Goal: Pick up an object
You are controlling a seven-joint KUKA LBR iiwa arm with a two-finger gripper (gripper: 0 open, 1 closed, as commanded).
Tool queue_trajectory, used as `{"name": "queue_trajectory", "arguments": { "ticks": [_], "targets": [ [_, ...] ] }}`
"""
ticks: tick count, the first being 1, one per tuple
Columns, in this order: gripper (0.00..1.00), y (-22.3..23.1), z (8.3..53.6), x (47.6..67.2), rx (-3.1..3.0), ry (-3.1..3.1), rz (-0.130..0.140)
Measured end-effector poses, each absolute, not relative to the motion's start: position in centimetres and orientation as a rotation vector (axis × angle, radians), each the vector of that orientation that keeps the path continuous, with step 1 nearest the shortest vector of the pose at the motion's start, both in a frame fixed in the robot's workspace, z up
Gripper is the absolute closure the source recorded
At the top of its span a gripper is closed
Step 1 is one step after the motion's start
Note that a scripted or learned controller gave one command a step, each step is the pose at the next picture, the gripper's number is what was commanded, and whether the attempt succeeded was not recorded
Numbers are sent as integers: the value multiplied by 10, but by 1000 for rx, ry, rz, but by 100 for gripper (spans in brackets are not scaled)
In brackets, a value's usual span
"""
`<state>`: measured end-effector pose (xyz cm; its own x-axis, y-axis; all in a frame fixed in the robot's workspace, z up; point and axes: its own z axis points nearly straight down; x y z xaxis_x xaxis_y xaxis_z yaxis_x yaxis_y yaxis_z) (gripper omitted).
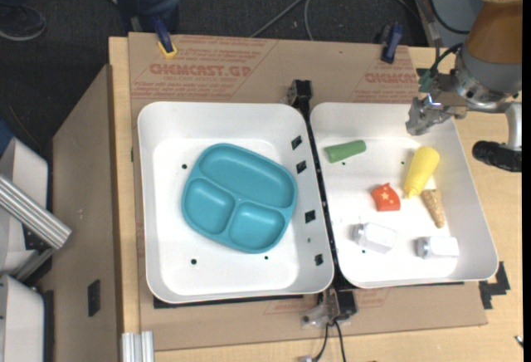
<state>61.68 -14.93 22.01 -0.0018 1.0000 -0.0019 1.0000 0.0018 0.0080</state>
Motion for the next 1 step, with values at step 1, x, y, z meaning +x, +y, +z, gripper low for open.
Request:
{"name": "queue_trajectory", "arguments": {
  "ticks": [1],
  "targets": [
    [100,-149,237,618,2218,2221,4]
  ]
}}
